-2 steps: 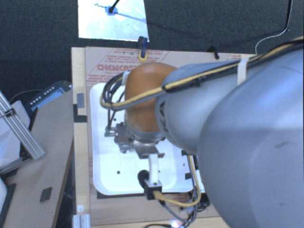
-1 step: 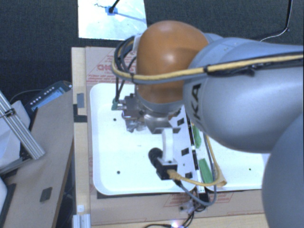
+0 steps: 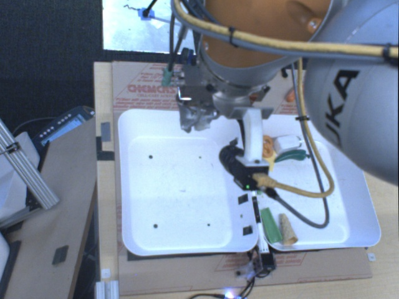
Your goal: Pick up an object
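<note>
Candidate objects lie in the right bin (image 3: 355,229): a green flat stick (image 3: 270,224) touching a tan cone-shaped piece (image 3: 288,229) at about 6 o'clock in that bin, and at about 12 o'clock an orange item (image 3: 268,146) just beside a white piece (image 3: 288,142) with a teal handle-like part (image 3: 290,157). Judgement: all look small and light; the green stick appears stiff and thin, best pinched across its narrow width at mid-length; the tan cone looks soft or crumbly, so a gentle hold at its wider end. The cluster at 12 o'clock is crowded and partly hidden by the arm, a riskier pick. The claw (image 3: 194,122) hangs at 12 o'clock over the left bin (image 3: 134,185), near its far rim; whether it is wide or narrow I cannot tell, and nothing is seen held. A black module (image 3: 240,167) with a yellow cable (image 3: 299,190) sits over the divide between bins. Bins are smooth white plastic, probably slippery, resting on cardboard (image 3: 143,86) atop the wooden counter (image 3: 75,229). An aluminium rail (image 3: 25,173) stands at 9 o'clock.
</note>
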Controlling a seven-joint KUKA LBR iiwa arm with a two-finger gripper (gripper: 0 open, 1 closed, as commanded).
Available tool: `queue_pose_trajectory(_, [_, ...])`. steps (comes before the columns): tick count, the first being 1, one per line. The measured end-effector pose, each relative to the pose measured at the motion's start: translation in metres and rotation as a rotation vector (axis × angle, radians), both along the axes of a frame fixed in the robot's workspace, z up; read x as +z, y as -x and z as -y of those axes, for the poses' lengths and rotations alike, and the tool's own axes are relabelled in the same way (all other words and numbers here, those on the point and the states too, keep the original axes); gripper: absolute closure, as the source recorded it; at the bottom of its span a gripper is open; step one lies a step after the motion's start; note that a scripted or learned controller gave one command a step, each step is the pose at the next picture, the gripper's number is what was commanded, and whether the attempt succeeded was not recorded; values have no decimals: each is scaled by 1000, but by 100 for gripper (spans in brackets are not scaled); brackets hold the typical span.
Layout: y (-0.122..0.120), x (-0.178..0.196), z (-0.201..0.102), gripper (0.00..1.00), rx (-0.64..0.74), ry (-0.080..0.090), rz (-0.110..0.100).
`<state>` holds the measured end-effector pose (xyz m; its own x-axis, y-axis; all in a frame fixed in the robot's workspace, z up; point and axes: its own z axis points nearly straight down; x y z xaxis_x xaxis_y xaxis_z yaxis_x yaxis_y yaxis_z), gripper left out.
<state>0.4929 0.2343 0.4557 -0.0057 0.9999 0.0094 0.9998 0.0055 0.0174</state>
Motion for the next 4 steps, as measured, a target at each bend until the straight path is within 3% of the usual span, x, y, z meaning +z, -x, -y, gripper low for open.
queue_pose_trajectory(1, [8,-102,0,100,-4,13,-25])
queue_pose_trajectory(2, [-23,-109,106,100,-16,12,-16])
queue_pose_trajectory(3, [9,-187,25,100,5,9,-24])
queue_pose_trajectory(4, [5,-14,10,100,2,-1,1])
